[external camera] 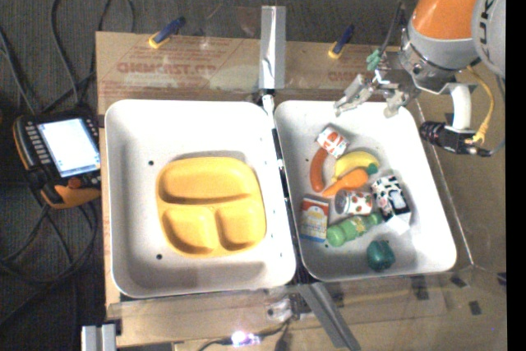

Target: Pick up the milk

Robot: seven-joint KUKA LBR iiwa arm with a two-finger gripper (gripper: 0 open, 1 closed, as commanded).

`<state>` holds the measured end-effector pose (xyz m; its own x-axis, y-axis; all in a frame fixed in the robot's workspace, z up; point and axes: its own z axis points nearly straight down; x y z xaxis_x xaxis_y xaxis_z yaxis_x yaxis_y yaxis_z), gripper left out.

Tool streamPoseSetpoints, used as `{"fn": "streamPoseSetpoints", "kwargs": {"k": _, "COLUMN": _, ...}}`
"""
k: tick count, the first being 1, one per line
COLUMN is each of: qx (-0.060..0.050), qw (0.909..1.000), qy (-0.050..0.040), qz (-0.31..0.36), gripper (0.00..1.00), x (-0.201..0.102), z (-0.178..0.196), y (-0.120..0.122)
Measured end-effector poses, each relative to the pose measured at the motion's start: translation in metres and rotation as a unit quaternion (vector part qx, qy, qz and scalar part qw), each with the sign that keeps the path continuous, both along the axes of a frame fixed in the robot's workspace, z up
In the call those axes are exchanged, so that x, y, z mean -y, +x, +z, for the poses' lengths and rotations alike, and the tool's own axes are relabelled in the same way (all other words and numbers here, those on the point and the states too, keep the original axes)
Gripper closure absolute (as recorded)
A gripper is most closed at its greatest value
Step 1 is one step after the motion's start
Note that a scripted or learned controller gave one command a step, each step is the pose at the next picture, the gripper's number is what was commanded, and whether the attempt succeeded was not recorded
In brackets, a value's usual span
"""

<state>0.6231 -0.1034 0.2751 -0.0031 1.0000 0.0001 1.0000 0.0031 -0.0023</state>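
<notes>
The milk is a small carton with black-and-white cow patches. It lies in the right bin, toward its right side, pressed among other toy foods. My gripper hangs over the far rim of that bin, up and a little left of the milk and well apart from it. Its two fingers are spread open with nothing between them.
Around the milk lie a banana, carrot, sausage, red-white can, printed can, green bottle, red-white carton and a dark green piece. The left bin holds a yellow divided tray.
</notes>
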Motion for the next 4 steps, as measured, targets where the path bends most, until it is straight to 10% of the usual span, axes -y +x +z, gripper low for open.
{"fn": "streamPoseSetpoints", "kwargs": {"k": 1, "qx": 0.000, "qw": 0.9965, "qy": -0.0007, "qz": 0.084, "gripper": 0.00, "x": 0.076, "z": -0.040, "y": -0.007}}
{"fn": "streamPoseSetpoints", "kwargs": {"k": 2, "qx": 0.000, "qw": 0.9988, "qy": -0.0005, "qz": 0.048, "gripper": 0.00, "x": 0.120, "z": -0.080, "y": -0.074}}
{"fn": "streamPoseSetpoints", "kwargs": {"k": 3, "qx": 0.002, "qw": 0.9977, "qy": 0.0060, "qz": -0.067, "gripper": 0.00, "x": 0.110, "z": -0.174, "y": -0.086}}
{"fn": "streamPoseSetpoints", "kwargs": {"k": 4, "qx": 0.001, "qw": 0.9977, "qy": 0.0034, "qz": -0.068, "gripper": 1.00, "x": 0.112, "z": -0.167, "y": -0.087}}
